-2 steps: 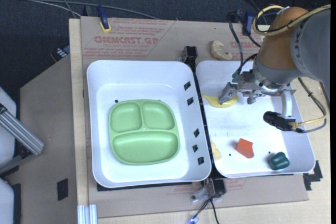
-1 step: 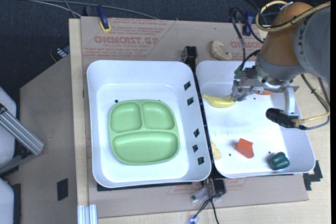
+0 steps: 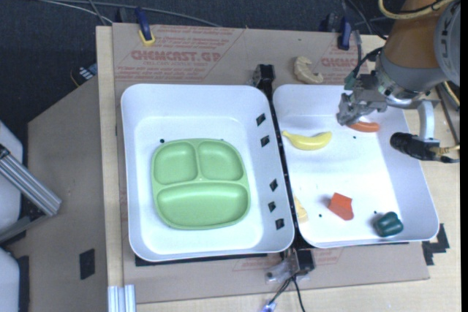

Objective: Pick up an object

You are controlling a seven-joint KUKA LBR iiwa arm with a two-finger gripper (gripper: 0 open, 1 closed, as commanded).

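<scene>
A: Nearest the camera?
B: Green block [image 3: 387,223], right bin [image 3: 409,186] front corner.
A: Target?
B: Likely the orange piece [image 3: 365,126] by the back edge; gripper [image 3: 354,110] just over it. Fingers — can't tell, nothing visibly held.

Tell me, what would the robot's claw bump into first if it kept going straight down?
Probably the small orange carrot-shaped toy, lying right under the grey two-finger gripper on the floor of the right white bin. The height between them is hard to judge from above.
</scene>
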